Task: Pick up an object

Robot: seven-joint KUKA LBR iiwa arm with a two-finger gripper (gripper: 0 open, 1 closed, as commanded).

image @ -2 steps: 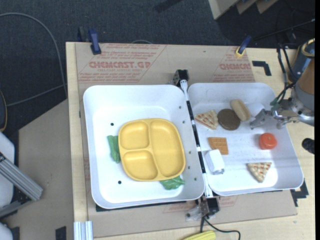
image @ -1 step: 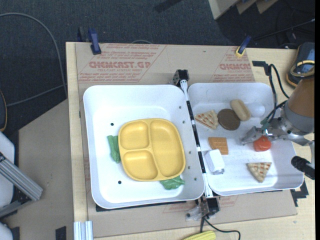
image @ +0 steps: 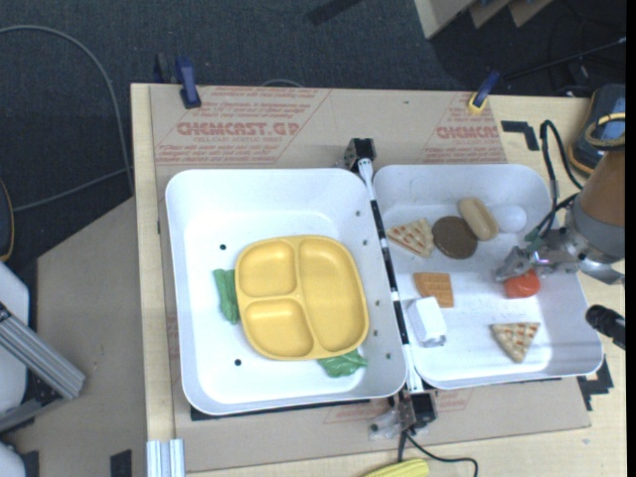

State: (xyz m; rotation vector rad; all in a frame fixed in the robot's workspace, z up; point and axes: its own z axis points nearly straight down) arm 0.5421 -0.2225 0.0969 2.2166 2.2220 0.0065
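Note:
My gripper reaches in from the right and hangs low over the right bin. It sits just above a small red object and seems to touch the object's top. The right bin also holds a brown round patty, a tan bun, a white ball, two triangular waffle pieces, an orange square cracker and a white block.
The left bin holds a yellow divided plate with green leaves poking out from under it. A black divider runs between the bins. Cables trail at the bench's right.

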